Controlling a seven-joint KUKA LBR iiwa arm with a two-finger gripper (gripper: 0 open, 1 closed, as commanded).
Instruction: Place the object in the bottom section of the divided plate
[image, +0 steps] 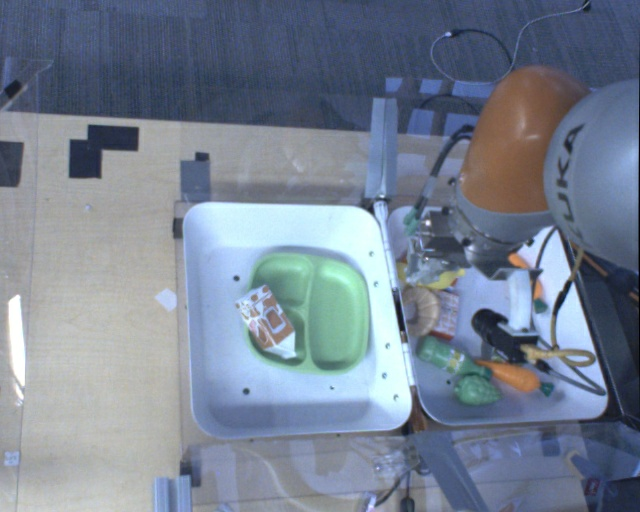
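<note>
Grey and orange, the arm reaches over the right bin (590, 400), and its gripper (437, 250) hangs low at that bin's upper left corner; whether it is spread or pinching anything I cannot tell. Just below the gripper lie a green bottle (438, 352), a carrot (515, 375) and other small clutter. Well to its left, in the left bin (215, 400), sits the green divided plate (335, 315), with a patterned packet (266, 320) resting on the plate's left section.
</note>
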